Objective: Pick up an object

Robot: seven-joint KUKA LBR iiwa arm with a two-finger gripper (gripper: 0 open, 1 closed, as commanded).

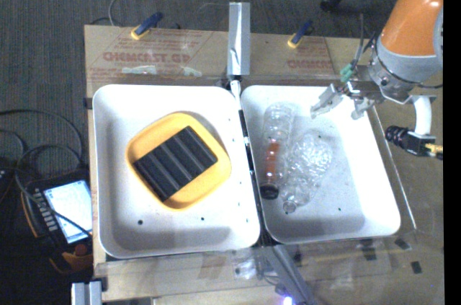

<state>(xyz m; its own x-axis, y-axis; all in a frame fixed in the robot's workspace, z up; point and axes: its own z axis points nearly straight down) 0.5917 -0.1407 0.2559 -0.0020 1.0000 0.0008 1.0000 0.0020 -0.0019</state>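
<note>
Clear crumpled plastic bottles (299, 165) lie in the right-hand shallow white bin (374, 213), in the centre-right of the camera view: one slim with a reddish-orange band and dark cap (272, 152), one fatter and dimpled beside it, the two touching. Over the upper right corner of that bin hangs the two-finger gripper (338, 100), its thin pale fingers spread apart with nothing between them, well above and to the right of the bottles. I would judge the arm needs to travel down and leftward, and close across a bottle's narrow width rather than along it. Thin, glossy, see-through plastic like that will likely buckle and slip, so a firm squeeze near the stiffer neck or cap looks the safer bet.

In the left white bin (115, 224) sits a rounded yellow plastic tray with a black ribbed insert (178, 161), smooth-edged, broad and flat, probably too wide for those fingers.
</note>
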